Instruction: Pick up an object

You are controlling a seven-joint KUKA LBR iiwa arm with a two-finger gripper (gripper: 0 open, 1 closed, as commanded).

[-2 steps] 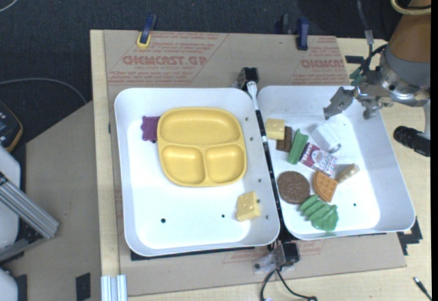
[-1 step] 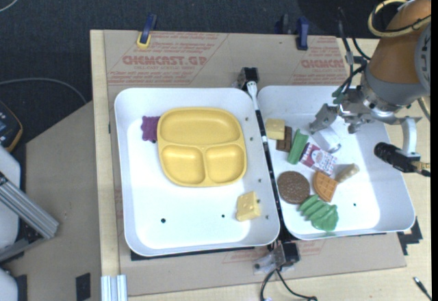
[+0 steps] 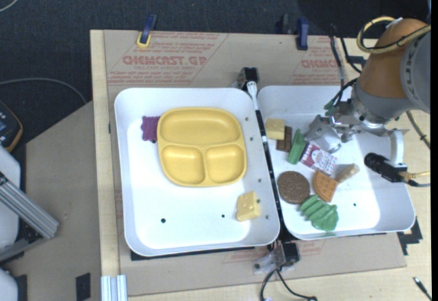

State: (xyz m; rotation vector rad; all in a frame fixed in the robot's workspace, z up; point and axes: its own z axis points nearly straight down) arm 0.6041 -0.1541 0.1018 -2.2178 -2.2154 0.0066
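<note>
My gripper (image 3: 327,131) hangs over the middle of the right bin (image 3: 383,221), close above a red and white packet (image 3: 319,158). Around it lie a green stick (image 3: 297,148), a dark brown bar (image 3: 286,138) and a tan block (image 3: 275,129) on its left. In front of the packet are a round brown cookie (image 3: 294,187), an orange waffle piece (image 3: 325,187), a small tan piece (image 3: 346,172) and a green leafy thing (image 3: 320,213). Nothing shows as lifted by the gripper.
The left bin (image 3: 137,176) bears a yellow divided plate (image 3: 202,146), with a purple thing (image 3: 149,128) at its left edge and a yellow cheese wedge (image 3: 248,206) near the front right. Blue and yellow clamps hold the cardboard backing at the rear.
</note>
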